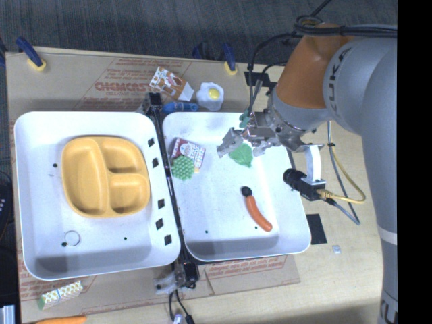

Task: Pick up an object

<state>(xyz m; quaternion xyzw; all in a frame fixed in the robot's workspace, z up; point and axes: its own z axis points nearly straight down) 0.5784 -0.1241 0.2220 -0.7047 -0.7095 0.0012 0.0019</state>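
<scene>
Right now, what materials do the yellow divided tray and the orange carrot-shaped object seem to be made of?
The yellow divided tray looks like moulded plastic: rounded compartment edges, even colour, soft sheen. The orange carrot-shaped object in the right white bin is probably a plastic or rubber toy: uniform colour, smooth surface with a small highlight. The view leaves hardness open.

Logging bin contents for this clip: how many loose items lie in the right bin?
3: a green-and-white packet by the left wall, a green item under the tool, and a carrot near the front. The arm may hide more.
</scene>
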